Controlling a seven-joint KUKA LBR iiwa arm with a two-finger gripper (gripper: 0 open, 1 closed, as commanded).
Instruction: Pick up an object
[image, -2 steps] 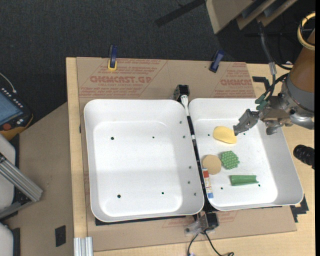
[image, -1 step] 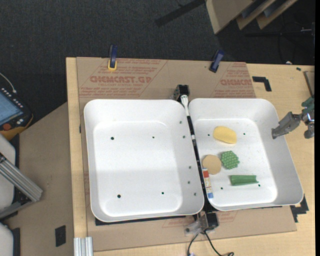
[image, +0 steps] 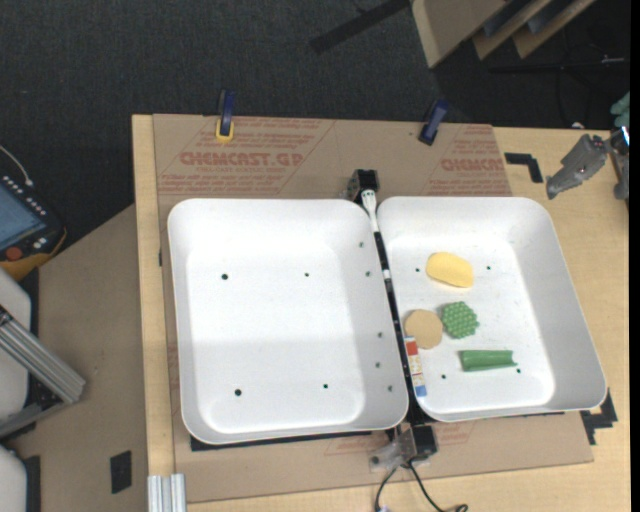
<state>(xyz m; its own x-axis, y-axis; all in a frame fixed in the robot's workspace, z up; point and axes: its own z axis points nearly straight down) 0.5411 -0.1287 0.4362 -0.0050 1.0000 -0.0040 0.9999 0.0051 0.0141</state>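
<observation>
One fixed camera looks steeply down from above the cardboard-covered worktop (image: 300, 150), far enough back to take in both shallow white plastic bins (image: 270, 320) side by side, plus surrounding floor.

Red print reading "CHEMCAST GP" runs across the brown protective sheet (image: 300, 150) that covers the worktop, to the left of the jaws and beyond the left bin. A second red "CHEMCAST" print sits nearer the jaws, partly cut off; its smaller lines are illegible.
</observation>
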